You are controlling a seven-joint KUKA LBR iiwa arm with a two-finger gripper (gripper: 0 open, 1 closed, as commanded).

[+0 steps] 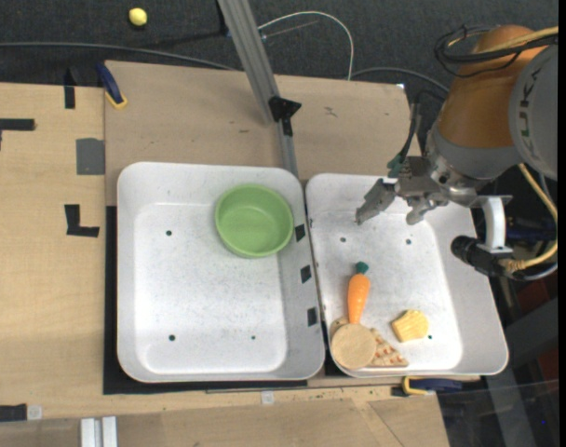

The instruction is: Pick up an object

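Observation:
My gripper (393,209) hangs open over the far part of the right bin (469,338), its two fingers spread apart with nothing between them. Below it in that bin lie an orange toy carrot (357,296) with a green top, a yellow cheese-like block (410,326), a round tan biscuit (354,345) and a waffle-patterned piece (389,355). The carrot is nearest, a short way nearer the camera than the fingertips. A green bowl (254,219) sits upright in the far right part of the left bin (171,343).
A slanted grey pole (250,49) reaches down to the bins' far edge between them. Black cables and the arm's body (492,110) crowd the right side. A small yellow ball (137,16) lies on the dark floor at the far left.

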